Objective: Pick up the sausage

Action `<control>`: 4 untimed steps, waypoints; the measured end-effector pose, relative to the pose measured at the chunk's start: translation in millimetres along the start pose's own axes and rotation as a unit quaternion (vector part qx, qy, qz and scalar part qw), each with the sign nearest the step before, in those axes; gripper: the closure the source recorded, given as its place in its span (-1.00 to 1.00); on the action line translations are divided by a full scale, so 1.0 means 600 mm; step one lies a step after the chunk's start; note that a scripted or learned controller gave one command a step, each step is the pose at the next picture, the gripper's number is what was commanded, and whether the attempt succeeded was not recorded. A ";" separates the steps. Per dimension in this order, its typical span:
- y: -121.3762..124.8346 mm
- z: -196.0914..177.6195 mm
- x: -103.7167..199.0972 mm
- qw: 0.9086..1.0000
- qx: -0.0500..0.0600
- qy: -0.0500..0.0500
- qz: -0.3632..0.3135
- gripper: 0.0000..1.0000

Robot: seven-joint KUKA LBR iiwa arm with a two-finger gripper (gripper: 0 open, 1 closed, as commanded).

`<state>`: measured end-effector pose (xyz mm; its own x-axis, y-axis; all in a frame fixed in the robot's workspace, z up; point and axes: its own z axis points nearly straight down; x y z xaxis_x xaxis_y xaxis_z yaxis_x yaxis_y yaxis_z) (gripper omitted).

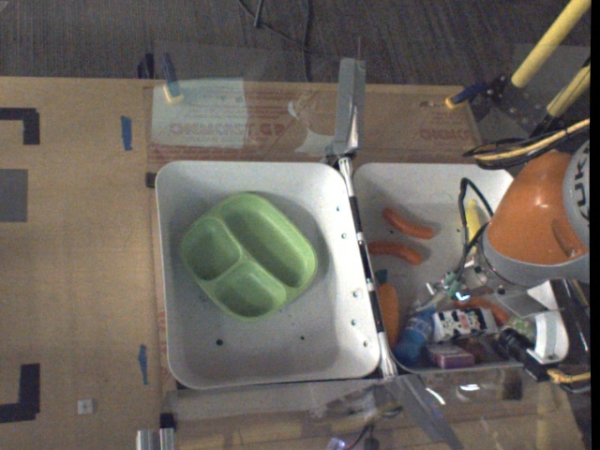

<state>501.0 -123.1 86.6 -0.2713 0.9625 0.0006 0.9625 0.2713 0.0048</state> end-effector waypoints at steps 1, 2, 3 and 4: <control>0.113 0.001 -0.077 0.995 0.000 -0.001 0.102 -1.00; 0.231 0.003 -0.050 0.997 0.001 -0.001 0.080 -1.00; 0.233 -0.164 0.107 1.000 0.001 -0.001 0.009 -1.00; 0.174 -0.135 -0.018 1.000 0.003 0.000 0.006 -1.00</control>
